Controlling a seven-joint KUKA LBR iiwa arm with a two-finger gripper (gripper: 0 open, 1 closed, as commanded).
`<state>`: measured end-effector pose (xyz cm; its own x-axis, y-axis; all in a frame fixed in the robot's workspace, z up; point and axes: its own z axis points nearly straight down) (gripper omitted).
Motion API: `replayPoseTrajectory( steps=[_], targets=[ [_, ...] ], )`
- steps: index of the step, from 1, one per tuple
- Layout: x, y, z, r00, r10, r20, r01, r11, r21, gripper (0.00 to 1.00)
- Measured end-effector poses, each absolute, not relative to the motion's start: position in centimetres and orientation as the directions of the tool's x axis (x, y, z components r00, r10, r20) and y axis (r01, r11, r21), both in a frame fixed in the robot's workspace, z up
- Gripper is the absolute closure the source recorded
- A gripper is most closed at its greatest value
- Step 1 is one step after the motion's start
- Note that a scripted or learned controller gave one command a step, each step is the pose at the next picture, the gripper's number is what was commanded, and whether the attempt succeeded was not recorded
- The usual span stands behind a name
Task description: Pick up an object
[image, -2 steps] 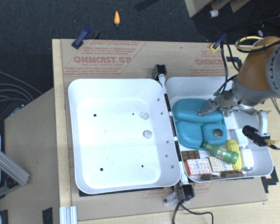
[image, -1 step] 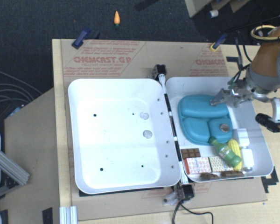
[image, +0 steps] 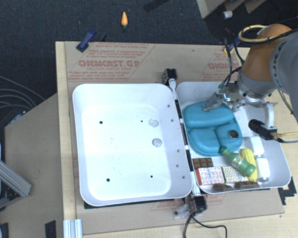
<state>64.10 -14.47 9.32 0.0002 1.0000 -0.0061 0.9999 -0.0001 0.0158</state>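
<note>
The blue plastic container (image: 208, 128) lies in the right bin (image: 282, 168), filling the bin's middle and its 9 o'clock side. It is the largest thing there, with a rounded upper part and a lower part bearing a dark round hole. The gripper (image: 219, 100) sits at the container's 12 o'clock edge, right over or against its rim; from this angle I cannot tell whether it is clenched or released, nor whether it has hold of anything.

At the container's 5 o'clock corner a green bottle (image: 237, 161) lies tilted, touching the blue plastic. A yellow corn cob (image: 249, 158) lies just beside the bottle at its 3 o'clock side, and a white block (image: 262, 166) lies beyond the cob. Along the bin's 6 o'clock edge are a brown bar (image: 203, 162) and two patterned boxes (image: 211, 175), packed close below the container.

The left bin (image: 124, 182) stands at 9 o'clock, touching the right bin along their shared edge.
</note>
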Motion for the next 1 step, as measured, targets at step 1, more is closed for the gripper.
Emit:
replayPoseTrajectory(
  steps=[1],
  targets=[
    [63.0, -20.91, 9.23, 0.0, 1.0, -0.005, 1.0, 0.0, 0.016, 0.0]
  ],
)
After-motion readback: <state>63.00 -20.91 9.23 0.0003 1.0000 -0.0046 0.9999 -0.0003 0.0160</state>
